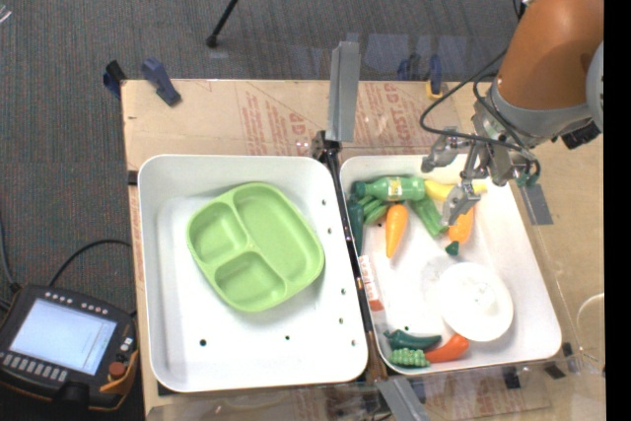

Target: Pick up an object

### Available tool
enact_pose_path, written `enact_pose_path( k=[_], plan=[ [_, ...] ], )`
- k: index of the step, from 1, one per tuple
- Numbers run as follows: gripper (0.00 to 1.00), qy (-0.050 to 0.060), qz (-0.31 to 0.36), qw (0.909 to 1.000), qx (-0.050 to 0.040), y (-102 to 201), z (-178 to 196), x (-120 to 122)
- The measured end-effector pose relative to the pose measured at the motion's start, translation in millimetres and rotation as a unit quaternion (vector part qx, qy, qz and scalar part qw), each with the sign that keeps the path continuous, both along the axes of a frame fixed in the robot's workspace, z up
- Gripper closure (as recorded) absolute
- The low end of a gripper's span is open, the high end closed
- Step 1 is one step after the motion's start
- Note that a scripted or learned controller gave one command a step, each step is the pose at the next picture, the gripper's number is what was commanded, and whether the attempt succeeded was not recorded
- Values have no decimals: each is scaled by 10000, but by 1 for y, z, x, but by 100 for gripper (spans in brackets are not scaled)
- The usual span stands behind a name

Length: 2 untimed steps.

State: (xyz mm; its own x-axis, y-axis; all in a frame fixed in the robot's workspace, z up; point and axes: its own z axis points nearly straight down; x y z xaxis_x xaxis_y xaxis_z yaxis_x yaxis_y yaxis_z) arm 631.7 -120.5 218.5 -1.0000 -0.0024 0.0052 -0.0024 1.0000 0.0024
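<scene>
While hanging low over the far side of the right bin (540,311), gripper (463,200) spread wide, fingers straddling an orange toy vegetable (460,228) near the bin's back wall, not closed on anything. Nothing lifted as yet, judging from how every item lies flat on the bin floor; approach apparently made, with closing, gripping and raising left to do. Likely target that orange piece just beneath the fingers, though a yellow piece (441,188) and a green strip (431,218) lie close enough to get in the way. Counted in the right bin: one green bottle (391,188) lying on its side by the back wall; one orange carrot-like toy (395,230) just in front of it; dark green leafy pieces (363,210) bunched at the left, number hard to tell; one round white lid or plate (477,302) toward the front; one dark green piece (412,341) with one bumpy light green piece (410,358) touching it at the front wall; one orange-red pepper-like toy (450,348) beside those; one white card with red print (369,282) along the left wall. Counted in the left bin (163,330): one light green divided plate (255,246), three compartments, holding nothing. Two bins in all on the worktop (251,113), side by side. One pendant with a screen (64,342) on the floor at the lower left.
</scene>
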Motion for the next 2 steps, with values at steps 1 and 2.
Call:
enact_pose_path(
  k=[1,2],
  plan=[
    [0,-49,32,10000,-14,17,-105,12],
    [0,15,-76,10000,1,33,-136,-20]
  ],
)
